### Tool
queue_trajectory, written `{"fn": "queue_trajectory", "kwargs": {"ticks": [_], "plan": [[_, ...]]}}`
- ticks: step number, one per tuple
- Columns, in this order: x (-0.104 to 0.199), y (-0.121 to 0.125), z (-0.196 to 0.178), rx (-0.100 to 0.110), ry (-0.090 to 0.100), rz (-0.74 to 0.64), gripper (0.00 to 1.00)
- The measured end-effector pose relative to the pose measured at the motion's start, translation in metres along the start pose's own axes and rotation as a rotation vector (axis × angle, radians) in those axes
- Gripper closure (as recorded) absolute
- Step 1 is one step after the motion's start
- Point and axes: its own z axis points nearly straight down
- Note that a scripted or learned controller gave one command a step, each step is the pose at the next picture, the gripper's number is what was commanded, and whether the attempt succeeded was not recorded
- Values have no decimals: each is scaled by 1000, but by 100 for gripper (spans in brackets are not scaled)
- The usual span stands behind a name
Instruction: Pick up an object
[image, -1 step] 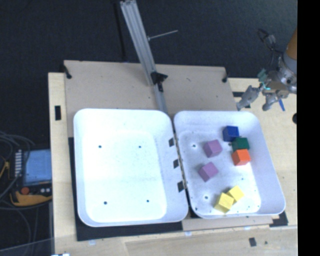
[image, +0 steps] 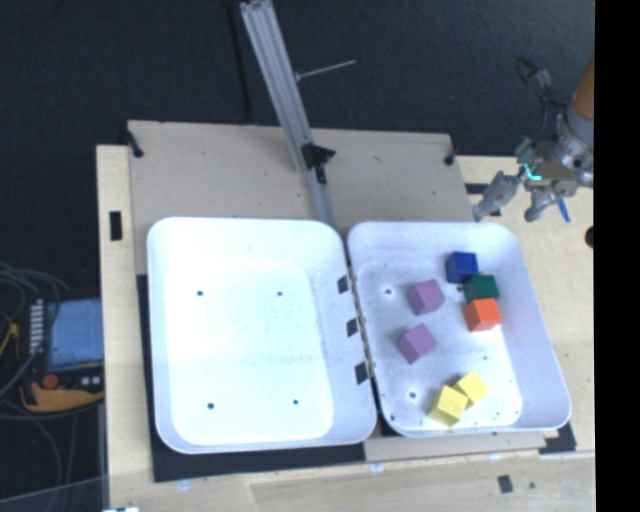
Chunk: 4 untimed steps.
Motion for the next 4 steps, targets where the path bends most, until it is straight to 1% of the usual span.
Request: {"fn": "queue_trajectory", "kwargs": {"ticks": [1,2,3,4], "plan": [[-4,9,53,4,1,-2,0],[-1,12,115,4,2,-1,0],[1,15,157,1,0,-2,0],[0,16,143,-4,-4,-5,100]]}}
